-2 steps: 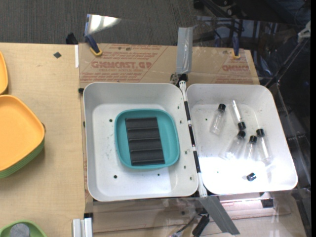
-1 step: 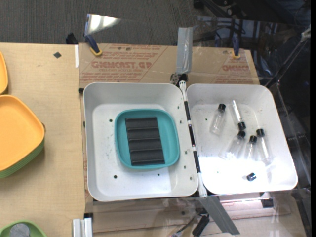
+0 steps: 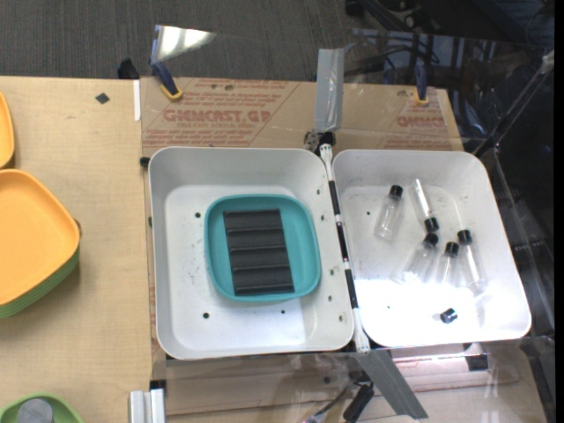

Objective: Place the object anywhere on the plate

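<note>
Vials (image 3: 429,229) lie scattered in the right bin (image 3: 493,315), mid-right of frame, long axes mostly near-vertical/slightly tilted, w/ the teal plate (image 3: 306,236) directly left in the left bin (image 3: 176,324); gripper state: can't tell.

Bright, even light from overhead. The white bins (image 3: 493,236) are nearly overexposed, with glare on the right one's floor washing out the clear vials (image 3: 423,203). Shadows are soft and short. The dark upper right corner is murky; focus is slightly soft throughout.
</note>
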Tool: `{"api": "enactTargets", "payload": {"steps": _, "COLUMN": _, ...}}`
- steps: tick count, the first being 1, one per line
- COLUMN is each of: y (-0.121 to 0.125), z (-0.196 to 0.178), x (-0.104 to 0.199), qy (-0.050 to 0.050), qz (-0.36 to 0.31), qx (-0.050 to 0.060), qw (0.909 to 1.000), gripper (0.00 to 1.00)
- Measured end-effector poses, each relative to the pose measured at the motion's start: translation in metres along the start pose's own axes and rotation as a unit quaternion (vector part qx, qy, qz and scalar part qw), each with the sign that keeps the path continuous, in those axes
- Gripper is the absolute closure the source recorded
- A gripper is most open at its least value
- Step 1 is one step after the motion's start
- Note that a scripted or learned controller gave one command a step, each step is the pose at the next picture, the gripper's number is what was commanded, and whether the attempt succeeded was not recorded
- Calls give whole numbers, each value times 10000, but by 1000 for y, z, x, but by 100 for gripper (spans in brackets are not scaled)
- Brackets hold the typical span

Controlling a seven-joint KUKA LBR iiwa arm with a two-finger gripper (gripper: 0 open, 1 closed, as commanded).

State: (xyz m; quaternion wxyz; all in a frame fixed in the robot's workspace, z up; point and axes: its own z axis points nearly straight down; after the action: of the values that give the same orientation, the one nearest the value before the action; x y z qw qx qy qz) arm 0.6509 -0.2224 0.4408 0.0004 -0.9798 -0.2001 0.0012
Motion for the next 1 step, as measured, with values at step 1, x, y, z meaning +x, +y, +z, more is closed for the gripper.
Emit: {"api": "enactTargets", "payload": {"steps": 1, "y": -1, "z": 2, "x": -2, "qy": -13, "qz": 634, "qx": 9, "qw": 9980, "gripper": 0}}
